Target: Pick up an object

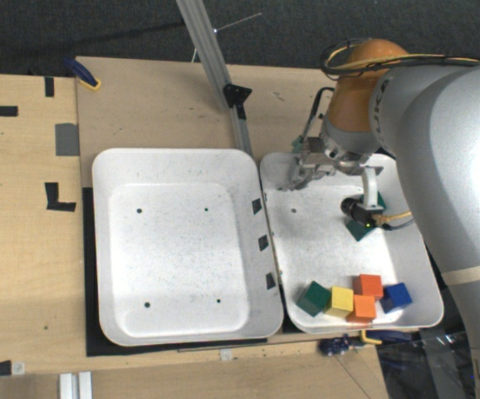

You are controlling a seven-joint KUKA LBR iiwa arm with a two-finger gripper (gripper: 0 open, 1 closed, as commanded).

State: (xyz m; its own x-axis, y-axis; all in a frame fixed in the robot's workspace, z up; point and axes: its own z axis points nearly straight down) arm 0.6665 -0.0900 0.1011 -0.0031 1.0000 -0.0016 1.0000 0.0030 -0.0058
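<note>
We record the gripper point(304, 171) over the far left corner of the right-hand shallow white bin point(323, 252), its grip state not determinable, well apart from the small green cube point(313, 298), yellow cube point(342, 299) and blue cube point(396, 296) huddled along that bin's near edge, so we judge none is within its grasp.

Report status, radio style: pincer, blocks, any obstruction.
Pincer at right-hand bin's far corner. Coloured blocks clustered at its near end. Dark green block mid-bin, between them.

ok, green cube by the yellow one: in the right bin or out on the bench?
In. The green cube sits on the right bin's floor, inside the near rim, next to the yellow cube.
</note>
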